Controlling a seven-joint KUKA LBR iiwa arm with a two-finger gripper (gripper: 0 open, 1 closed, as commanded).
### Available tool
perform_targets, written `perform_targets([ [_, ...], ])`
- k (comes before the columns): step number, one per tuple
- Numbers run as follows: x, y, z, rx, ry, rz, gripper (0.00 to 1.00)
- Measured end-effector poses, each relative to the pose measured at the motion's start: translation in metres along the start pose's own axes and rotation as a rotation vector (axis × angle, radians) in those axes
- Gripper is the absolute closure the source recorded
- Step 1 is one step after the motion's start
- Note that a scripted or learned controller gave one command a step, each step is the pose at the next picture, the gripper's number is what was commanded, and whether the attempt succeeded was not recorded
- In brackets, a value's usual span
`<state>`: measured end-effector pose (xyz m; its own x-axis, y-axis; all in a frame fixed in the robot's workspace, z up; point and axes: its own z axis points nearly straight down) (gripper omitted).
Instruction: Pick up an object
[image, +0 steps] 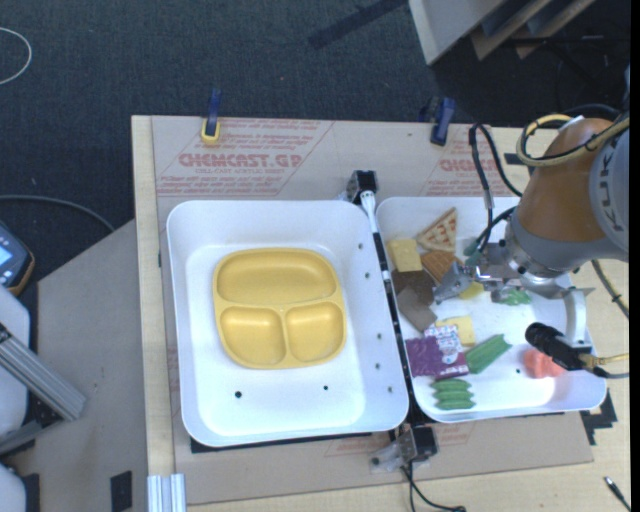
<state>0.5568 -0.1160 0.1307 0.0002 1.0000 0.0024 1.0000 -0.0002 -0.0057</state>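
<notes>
My gripper (450, 284) hangs low over the upper middle of the right bin (500, 405), with the arm coming in from the right. Its tip is just beside a brown piece (437, 264) and above a dark brown-grey piece (413, 296). I see nothing clearly held in it. Around it lie toy foods: a pizza slice (438, 231), a yellow block (404, 254), a purple packet (435, 353), a small yellow piece (457, 329), a green strip (487, 353), a green pod (452, 393), a red-orange piece (541, 366) and a small green piece (513, 296) partly under the wrist.
The left bin (190, 330) holds a yellow divided plate (280, 305). A ridge where the two bins' rims meet (385, 300) runs close to the gripper's left. Both bins stand on a brown board (250, 155) clamped at the back.
</notes>
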Motion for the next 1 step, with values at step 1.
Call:
perform_targets([
  [1,0.0007,-0.0001,0.0482,-0.001,0.000,0.000,0.00],
])
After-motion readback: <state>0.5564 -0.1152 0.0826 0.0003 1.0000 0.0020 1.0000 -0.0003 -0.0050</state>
